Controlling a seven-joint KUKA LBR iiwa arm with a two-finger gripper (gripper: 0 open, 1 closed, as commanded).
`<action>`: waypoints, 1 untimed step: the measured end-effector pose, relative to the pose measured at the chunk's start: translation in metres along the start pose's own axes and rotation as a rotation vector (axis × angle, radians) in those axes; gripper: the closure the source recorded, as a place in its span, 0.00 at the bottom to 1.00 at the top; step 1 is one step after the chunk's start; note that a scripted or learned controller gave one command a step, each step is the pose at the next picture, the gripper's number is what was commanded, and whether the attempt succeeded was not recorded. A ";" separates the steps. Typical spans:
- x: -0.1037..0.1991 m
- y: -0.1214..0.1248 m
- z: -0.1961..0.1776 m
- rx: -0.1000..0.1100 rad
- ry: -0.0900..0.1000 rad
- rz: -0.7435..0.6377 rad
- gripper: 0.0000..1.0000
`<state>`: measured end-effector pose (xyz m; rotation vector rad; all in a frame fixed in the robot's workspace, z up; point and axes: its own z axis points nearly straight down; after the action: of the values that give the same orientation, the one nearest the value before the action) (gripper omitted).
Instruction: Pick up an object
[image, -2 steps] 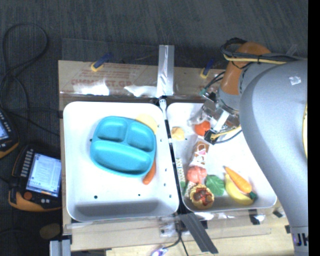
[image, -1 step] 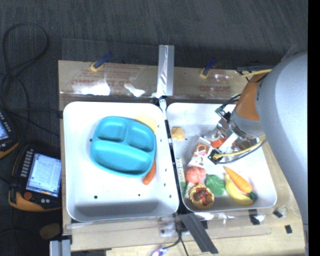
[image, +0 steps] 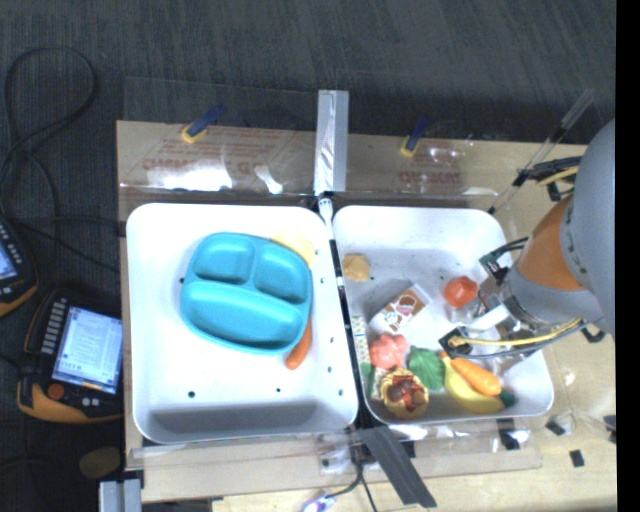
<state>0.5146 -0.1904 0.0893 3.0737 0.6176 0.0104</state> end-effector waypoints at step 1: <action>0.073 0.052 0.002 0.029 0.000 0.048 0.00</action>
<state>0.6015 -0.2099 0.0877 3.1155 0.5479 0.0021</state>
